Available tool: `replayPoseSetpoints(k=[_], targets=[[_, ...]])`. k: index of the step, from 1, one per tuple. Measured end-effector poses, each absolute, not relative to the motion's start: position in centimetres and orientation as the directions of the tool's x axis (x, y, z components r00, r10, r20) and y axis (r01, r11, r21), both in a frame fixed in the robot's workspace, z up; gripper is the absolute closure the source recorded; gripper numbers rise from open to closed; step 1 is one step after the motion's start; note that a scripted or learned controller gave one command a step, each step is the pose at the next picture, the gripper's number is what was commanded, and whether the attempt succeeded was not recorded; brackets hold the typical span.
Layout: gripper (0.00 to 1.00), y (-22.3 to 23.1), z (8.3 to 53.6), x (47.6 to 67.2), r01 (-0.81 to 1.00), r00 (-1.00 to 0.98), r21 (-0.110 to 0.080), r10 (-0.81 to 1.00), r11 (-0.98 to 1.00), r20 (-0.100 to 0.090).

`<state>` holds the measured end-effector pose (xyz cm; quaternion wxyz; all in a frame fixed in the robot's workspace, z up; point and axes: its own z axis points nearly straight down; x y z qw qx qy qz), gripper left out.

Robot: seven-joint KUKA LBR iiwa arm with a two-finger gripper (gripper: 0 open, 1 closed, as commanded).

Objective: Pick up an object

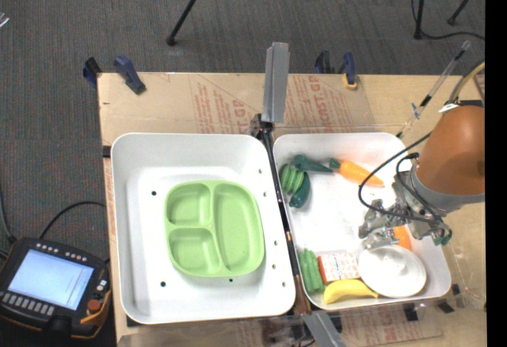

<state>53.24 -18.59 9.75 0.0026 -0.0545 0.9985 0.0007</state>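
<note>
Camera view
Jaws [386, 228]: low inside the right bin [348, 199], just above the white round plate [392, 272]; whether they are apart or together cannot be told, and nothing can be seen between them.
Touching: an orange piece [402, 238] sits right beside them, contact unclear.
Writing: red printed letters on the cardboard tabletop [198, 96], too broken up to read; the small red and white packet [337, 265] has a label too small to read.
Arm [451, 159]: comes in from the right, its orange band over the right bin's right side, wrist pointing down and left, black cable looping beside it.
Objects to pick, right bin: toy carrot [355, 171] near the far wall, green vegetables [295, 181] at the far left, a green piece [310, 270] by the packet, banana [348, 291] at the near edge touching the plate.
Left bin [135, 179]: green divided tray [214, 227] in the middle.
Floor, lower left: teach pendant [51, 282] with lit screen.
</note>
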Motion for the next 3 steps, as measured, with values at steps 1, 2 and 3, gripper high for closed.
replayPoseSetpoints(k=[1,2,3], targets=[[1.00,-19.7,8.8,51.3,-0.328,-0.945,0.000,-0.328,0.945,-0.004],[0.00,-19.5,9.2,51.9,-0.331,-0.943,-0.006,-0.331,0.944,-0.023],[1.00,-19.4,10.1,51.8,-0.335,-0.942,-0.002,-0.334,0.942,-0.016]])
